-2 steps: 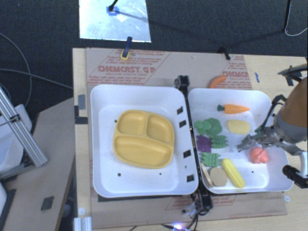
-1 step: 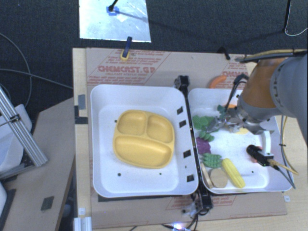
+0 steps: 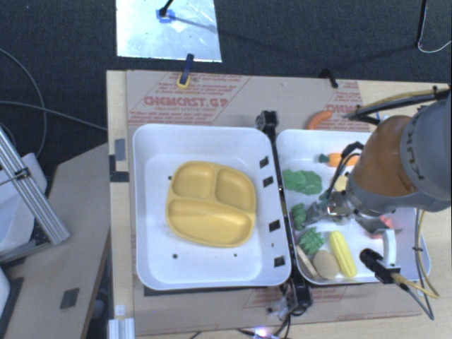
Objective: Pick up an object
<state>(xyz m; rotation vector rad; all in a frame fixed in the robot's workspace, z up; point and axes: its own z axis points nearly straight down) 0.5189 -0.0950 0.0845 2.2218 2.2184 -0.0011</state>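
The right white bin (image 3: 289, 143) holds several toy foods. A green leafy piece (image 3: 302, 182) lies near its left wall, with a smaller green piece (image 3: 298, 215) and another green piece (image 3: 311, 241) below it. A yellow corn cob (image 3: 343, 253) and a tan round piece (image 3: 325, 264) lie at the front. A small orange piece (image 3: 326, 159) sits toward the back. My gripper (image 3: 330, 207) hangs low over the middle of this bin, just right of the smaller green piece. The grey and orange arm (image 3: 395, 164) hides the bin's right half.
The left white bin (image 3: 152, 260) holds a yellow divided plate (image 3: 210, 203). An orange object (image 3: 319, 119) lies on the bench behind the right bin. A pink piece (image 3: 387, 222) peeks out under the arm. A black divider (image 3: 279, 203) runs between the bins.
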